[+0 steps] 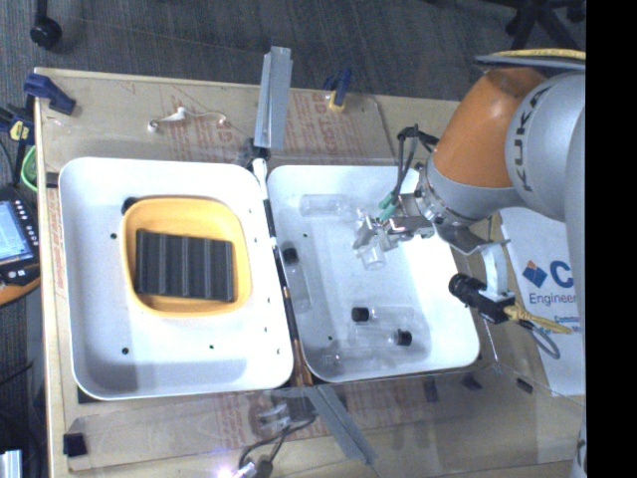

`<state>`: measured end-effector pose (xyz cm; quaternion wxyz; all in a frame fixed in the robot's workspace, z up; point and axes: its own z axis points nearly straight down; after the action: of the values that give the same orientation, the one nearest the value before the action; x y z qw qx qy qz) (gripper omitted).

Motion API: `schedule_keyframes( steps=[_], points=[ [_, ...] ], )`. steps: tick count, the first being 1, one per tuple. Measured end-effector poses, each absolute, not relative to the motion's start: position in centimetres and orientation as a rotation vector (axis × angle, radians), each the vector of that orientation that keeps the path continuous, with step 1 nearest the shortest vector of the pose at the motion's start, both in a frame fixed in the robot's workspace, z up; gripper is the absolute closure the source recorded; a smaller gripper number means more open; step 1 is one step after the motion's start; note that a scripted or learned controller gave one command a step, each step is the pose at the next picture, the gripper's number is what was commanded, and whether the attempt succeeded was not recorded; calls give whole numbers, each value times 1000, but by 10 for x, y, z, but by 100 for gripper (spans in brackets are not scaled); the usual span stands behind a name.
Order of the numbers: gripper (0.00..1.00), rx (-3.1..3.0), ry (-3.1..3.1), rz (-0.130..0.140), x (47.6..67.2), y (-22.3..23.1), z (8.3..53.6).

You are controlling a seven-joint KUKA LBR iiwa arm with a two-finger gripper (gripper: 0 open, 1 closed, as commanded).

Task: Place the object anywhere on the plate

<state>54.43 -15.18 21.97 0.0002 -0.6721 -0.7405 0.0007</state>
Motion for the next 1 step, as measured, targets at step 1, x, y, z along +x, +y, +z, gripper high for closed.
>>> schedule_keyframes(
  steps=[1],
  points=[
    [100,-1879,-2518,-1,603,-91,253]
  ],
)
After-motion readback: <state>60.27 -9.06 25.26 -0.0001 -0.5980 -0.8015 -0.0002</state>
